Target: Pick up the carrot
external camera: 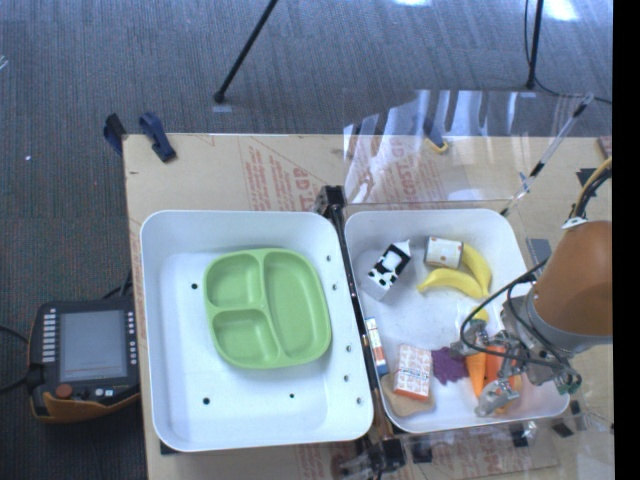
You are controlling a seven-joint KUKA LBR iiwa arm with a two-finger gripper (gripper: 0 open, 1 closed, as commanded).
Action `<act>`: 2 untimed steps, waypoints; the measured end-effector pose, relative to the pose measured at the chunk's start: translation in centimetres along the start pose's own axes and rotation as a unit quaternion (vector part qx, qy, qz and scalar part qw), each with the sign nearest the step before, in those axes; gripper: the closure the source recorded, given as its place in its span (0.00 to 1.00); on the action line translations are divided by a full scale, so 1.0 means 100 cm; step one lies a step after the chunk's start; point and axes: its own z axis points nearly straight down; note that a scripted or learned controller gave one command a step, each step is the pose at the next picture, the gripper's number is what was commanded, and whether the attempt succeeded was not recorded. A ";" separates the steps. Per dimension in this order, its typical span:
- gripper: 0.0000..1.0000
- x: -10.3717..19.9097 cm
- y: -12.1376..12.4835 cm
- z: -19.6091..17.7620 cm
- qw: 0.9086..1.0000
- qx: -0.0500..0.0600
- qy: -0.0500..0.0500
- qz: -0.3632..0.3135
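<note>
The orange carrot [477, 372] lies in the front right part of the right bin [500, 226], its tip pointing toward the front wall. My gripper [497, 372] hangs directly over it, low in the bin, and grey gripper parts and cables cover the carrot's right side. More orange shows just right of the gripper, partly hidden. The arm's orange band [588, 280] sits above the bin's right wall.
A banana [455, 279], a black-and-white spotted item [387, 268], a white-and-tan piece [443, 251], a purple item [449, 366] and an orange-white box [412, 370] share the right bin. A green divided plate [268, 306] lies in the left bin [160, 268].
</note>
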 end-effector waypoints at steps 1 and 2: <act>1.00 -0.002 0.001 -0.010 1.000 0.000 -0.002 0.000; 1.00 -0.003 0.002 -0.019 1.000 -0.001 -0.002 0.000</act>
